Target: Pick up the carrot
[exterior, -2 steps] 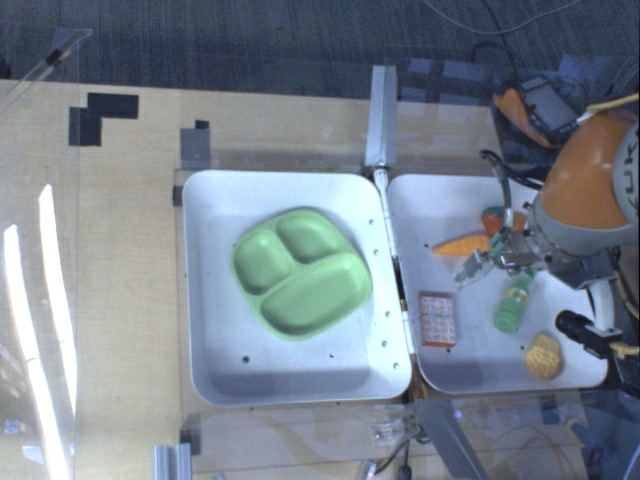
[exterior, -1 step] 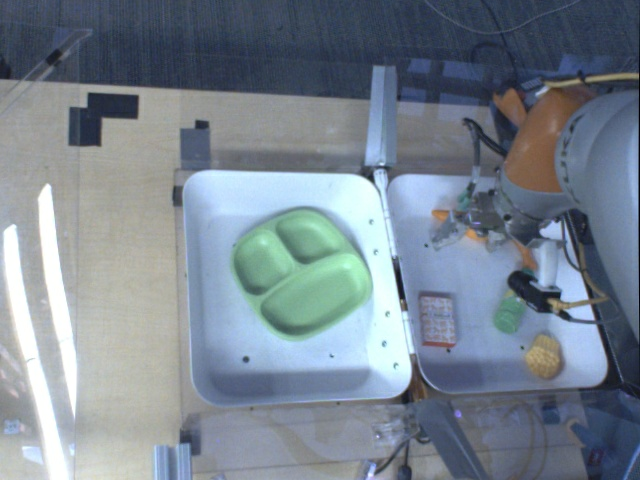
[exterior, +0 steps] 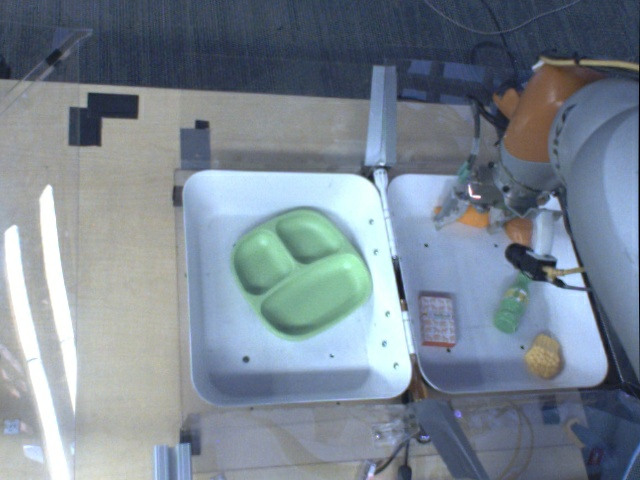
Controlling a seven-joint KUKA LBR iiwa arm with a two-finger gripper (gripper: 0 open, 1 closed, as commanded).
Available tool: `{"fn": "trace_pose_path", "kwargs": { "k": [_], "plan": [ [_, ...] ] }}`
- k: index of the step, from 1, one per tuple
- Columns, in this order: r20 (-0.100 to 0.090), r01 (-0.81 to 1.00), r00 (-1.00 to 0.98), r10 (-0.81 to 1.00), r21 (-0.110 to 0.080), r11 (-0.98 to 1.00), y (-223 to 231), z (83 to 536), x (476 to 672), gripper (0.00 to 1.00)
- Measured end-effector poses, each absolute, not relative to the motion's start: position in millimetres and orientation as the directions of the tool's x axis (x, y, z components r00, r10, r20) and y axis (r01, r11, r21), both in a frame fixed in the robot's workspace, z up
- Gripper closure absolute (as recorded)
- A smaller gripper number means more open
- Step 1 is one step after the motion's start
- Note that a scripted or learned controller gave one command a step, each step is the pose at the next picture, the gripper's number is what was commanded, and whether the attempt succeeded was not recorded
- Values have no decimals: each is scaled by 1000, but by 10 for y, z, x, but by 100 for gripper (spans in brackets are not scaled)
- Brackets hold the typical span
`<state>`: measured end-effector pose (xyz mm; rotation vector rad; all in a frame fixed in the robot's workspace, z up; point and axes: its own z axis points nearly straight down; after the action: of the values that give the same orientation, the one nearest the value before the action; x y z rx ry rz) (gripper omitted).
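So in your right bin (exterior: 590, 368), the yellow corn piece (exterior: 544, 355) sits by the near right corner, with the green bottle (exterior: 512, 306) just behind it and the small red-and-white packet (exterior: 437, 320) toward the near left edge. Left bin (exterior: 200, 298) carries the green divided plate (exterior: 302, 271) in its middle. Up at the right bin's far edge your gripper (exterior: 478, 200) is right down on the carrot (exterior: 476, 217), orange bits poking out beside it. Can't tell how it's set.

No legible text; print on small packet (exterior: 437, 320) unreadable.
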<state>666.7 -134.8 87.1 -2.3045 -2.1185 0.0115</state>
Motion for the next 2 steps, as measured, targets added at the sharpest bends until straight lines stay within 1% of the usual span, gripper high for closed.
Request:
{"fn": "trace_pose_path", "kwargs": {
  "k": [1,2],
  "plan": [
    [-7,996,82,997,-27,-82,-1411,951,6626,100],
    [1,980,201,980,8,-201,-693,1875,6704,100]
  ]
}}
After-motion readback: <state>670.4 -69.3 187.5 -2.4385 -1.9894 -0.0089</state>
